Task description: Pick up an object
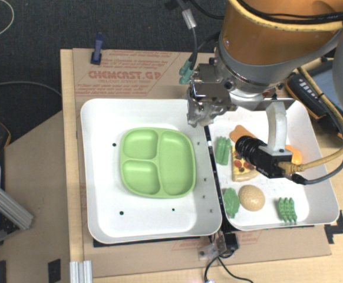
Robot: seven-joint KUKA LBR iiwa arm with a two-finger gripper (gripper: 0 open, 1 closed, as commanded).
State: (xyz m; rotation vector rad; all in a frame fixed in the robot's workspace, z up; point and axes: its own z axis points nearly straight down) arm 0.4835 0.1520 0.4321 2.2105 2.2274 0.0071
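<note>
My gripper hangs over the divide between the two bins, at the far left corner of the right bin, with nothing seen in it. The arm's wide orange and grey wrist covers the far part of that bin. In the right bin lie a green pod-like piece, a toy pizza slice, an orange piece partly hidden, a tan round bun, a green leafy piece and a green ridged piece. A black cylinder on the arm overlaps the pizza slice.
A green divided plate sits in the middle of the left bin. Both bins rest on a brown board with a blue clip at its far left. Cables trail from the arm over the right bin.
</note>
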